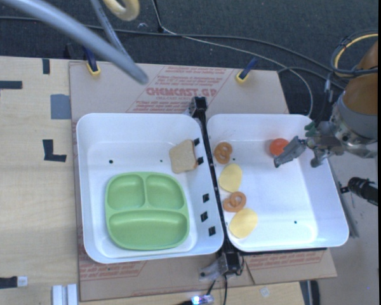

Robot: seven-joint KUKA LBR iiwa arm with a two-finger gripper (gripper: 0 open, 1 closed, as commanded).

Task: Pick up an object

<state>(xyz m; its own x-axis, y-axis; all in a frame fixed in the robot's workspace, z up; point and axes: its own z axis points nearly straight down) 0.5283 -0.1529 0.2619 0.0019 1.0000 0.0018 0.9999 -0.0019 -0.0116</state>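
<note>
The right bin [317, 230] holds a small red-orange round piece [278, 146], two brown pretzel rings [223, 151] [234, 201] and two pale yellow oval pieces [230, 177] [243, 223]. A tan bread slice [183, 156] lies in the left bin [92, 170], by the divider. My gripper [301, 155] hangs over the right bin's right side, open, with nothing between its fingers. Its left finger [286, 155] reaches down just right of the red-orange piece.
A green three-compartment plate [147, 210] fills the lower part of the left bin. A grey pole [70, 27] crosses the top left. Black cables run behind the bins. The right half of the right bin's floor is bare.
</note>
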